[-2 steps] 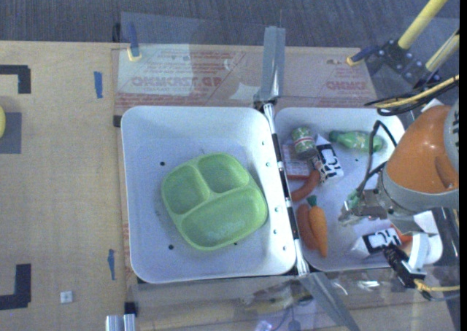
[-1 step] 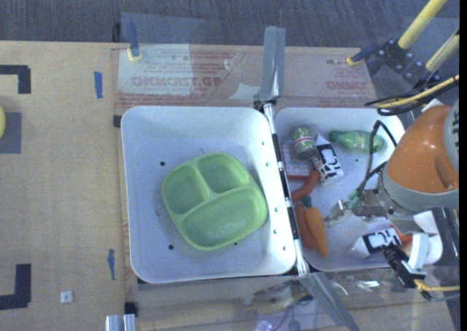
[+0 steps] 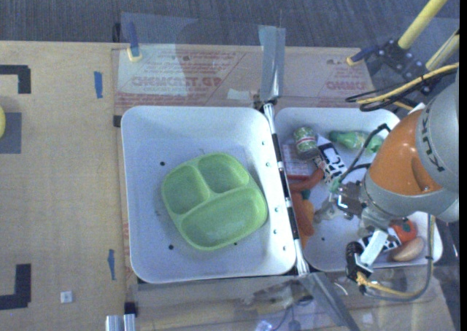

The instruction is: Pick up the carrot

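The arm reaches in from the right and hangs over the right bin, its wrist and cabling covering the gripper so that I cannot tell whether it is spread or closed, or whether it touches anything. The carrot lies at the left side of that bin, along the wall next to the left bin, just left of the gripper. A small green can stands farther back. The left bin holds a green divided plate.
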Controlling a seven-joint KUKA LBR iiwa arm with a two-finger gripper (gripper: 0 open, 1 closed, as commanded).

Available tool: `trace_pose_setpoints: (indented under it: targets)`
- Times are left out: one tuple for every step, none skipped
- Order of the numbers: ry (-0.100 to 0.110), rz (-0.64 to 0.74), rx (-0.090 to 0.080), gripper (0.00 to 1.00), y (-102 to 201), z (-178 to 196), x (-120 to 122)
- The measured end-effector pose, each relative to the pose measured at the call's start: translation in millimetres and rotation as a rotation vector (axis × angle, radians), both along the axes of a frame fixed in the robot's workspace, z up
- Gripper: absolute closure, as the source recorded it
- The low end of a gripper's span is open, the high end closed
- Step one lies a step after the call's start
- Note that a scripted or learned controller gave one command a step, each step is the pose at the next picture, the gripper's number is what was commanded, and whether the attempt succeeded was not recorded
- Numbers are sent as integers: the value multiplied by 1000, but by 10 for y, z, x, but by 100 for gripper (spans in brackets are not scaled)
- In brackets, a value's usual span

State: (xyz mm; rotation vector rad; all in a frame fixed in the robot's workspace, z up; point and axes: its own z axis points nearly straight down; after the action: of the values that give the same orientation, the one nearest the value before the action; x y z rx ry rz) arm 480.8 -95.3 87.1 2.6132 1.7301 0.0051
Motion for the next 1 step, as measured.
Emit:
trace_pose_setpoints:
  targets:
    - [-2, -1, 1, 100, -1, 102, 6]
